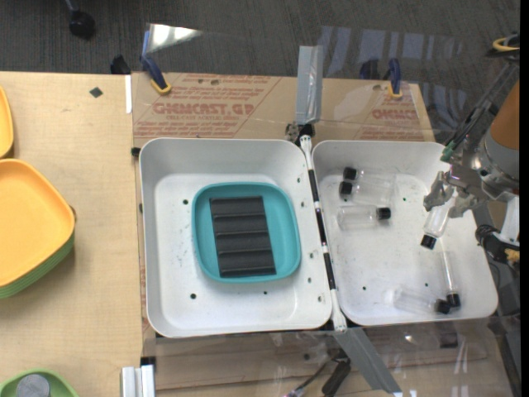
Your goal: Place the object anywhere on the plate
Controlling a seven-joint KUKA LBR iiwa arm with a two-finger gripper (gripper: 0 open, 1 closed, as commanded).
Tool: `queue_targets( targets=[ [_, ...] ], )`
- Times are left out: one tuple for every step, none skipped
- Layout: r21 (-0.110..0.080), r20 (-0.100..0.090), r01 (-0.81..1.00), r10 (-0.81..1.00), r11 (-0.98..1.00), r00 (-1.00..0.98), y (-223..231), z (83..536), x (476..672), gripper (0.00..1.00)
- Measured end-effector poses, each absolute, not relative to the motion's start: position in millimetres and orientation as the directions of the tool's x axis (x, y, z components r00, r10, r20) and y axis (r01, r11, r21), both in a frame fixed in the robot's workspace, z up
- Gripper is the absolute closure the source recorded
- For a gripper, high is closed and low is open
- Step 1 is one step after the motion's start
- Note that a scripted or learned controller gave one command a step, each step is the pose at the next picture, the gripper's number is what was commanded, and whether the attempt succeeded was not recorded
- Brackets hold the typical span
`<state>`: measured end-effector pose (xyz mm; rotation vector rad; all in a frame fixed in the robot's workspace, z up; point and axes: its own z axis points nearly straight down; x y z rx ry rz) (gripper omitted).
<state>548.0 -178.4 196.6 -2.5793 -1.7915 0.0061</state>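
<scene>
The tool [442, 195] is hanging over the right bin's [364, 300] right edge, gripping a clear black-capped vial [435, 224]. The teal plate [246, 231] is sitting mid left bin [165, 222], so carrying across and releasing is remaining.

bench [66, 122] | two white bins [165, 304] side by side | yellow plates [29, 222] left

The shallow white left bin [157, 222] holds a teal square plate [246, 231] with a dark grey ribbed centre. Right of that plate, clear plastic tubes [368, 190] have black caps. Yellow dishes [29, 222] lie far left of it.
</scene>
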Motion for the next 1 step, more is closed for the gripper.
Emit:
queue_targets(
  targets=[
    [-0.003, -0.003, 0.937, 0.937, -0.349, 0.349, -178.4, 196.7, 548.1, 0.00]
  ],
)
